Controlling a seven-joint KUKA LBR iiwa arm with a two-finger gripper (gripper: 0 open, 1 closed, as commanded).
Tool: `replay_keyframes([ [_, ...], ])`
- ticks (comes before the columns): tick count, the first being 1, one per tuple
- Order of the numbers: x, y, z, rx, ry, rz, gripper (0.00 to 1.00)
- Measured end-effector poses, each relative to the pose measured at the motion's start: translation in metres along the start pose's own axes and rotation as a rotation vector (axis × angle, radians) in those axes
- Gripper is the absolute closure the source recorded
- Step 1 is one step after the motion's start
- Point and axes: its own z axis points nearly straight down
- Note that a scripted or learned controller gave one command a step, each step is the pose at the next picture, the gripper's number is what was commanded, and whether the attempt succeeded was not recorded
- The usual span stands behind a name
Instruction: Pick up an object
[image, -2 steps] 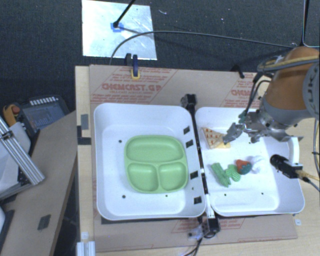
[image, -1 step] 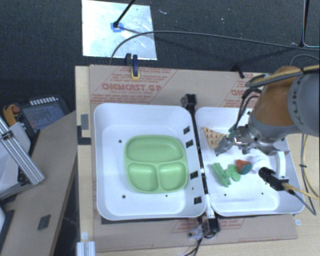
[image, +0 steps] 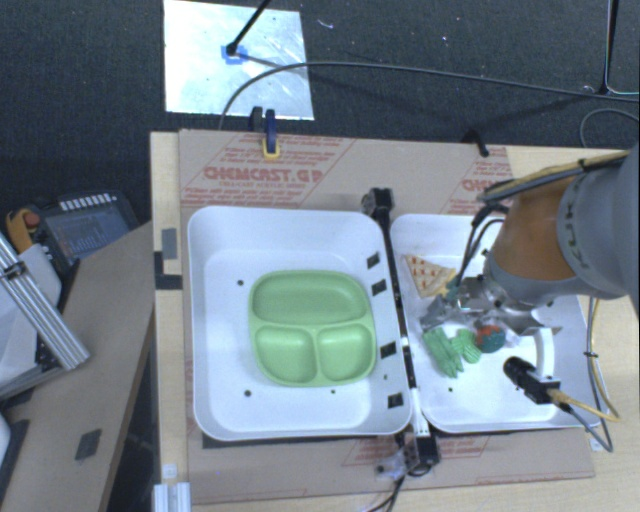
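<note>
The green toy (image: 449, 350) lies flat on the floor of the right bin (image: 480, 412), toward its left side, its long axis running from far-left to near-right. My gripper (image: 462, 312) hangs just above its far end; whether my jaws are apart or together I cannot tell. I judge nothing lifted yet, so the grasp and raise remain.

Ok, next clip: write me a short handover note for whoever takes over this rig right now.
Hand: low in the right bin, over the green toy; grip cannot be judged.
Things: green toy, a small teal and red piece and a tan waffle-like wedge all lie in the right bin. Green divided tray sits in the left bin.
Done: nothing visibly lifted.
Left: grasp one object and raise it.
</note>
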Motion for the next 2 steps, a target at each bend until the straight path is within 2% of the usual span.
replay_keyframes([
  [1, 0.0, 0.001, 0.009, -0.004, -0.001, 0.0, 0.0],
  [2, 0.0, 0.001, -0.002, -0.007, -0.001, 0.0, 1.0],
])
